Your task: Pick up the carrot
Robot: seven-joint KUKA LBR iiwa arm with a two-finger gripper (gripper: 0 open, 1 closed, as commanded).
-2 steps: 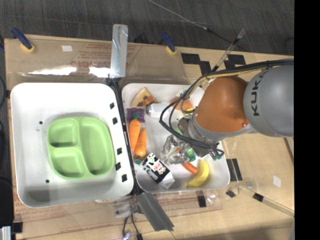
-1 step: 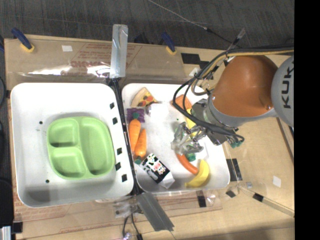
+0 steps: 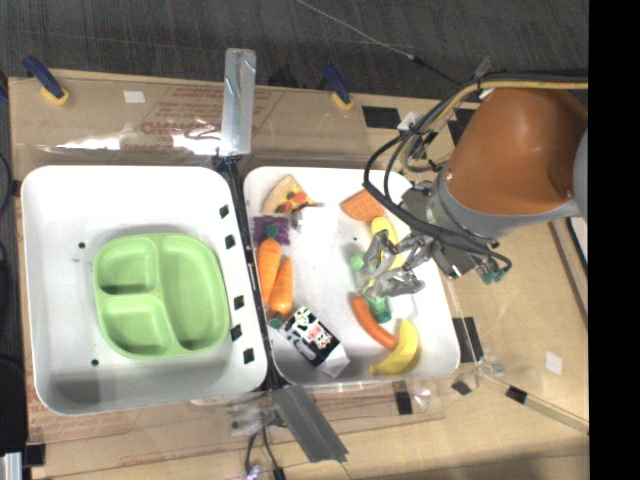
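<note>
The carrot (image 3: pixel 270 265) lies lengthwise against the left wall of the right bin (image 3: pixel 330 226), just beside the divider between the two bins. A second orange piece (image 3: pixel 283 286) rests touching it at about 4 o'clock, and a purple item (image 3: pixel 270 230) sits at its 12 o'clock end. Farther toward 12 o'clock a pizza slice toy (image 3: pixel 288 195) lies near the bin's top left corner. At 5 o'clock from the carrot a black-and-white patterned carton (image 3: pixel 312 337) leans by the bin's lower edge.

At 3 o'clock, well apart from the carrot, the pincer (image 3: pixel 388 273) hangs over the right half of the same bin, its metal fingers pointing down among small toys; whether they are spread or closed I cannot tell, and nothing shows between them. Just below it, at 6 o'clock, lies a small orange-red piece with a green tip (image 3: pixel 372 321), and beside that a banana (image 3: pixel 400 350) curves along the bin's lower right corner. An orange wedge (image 3: pixel 361 207) sits at 11 o'clock from the pincer.

The left bin (image 3: pixel 60 218) holds a green divided plate (image 3: pixel 160 295). Both bins rest on the tabletop (image 3: pixel 540 368).
</note>
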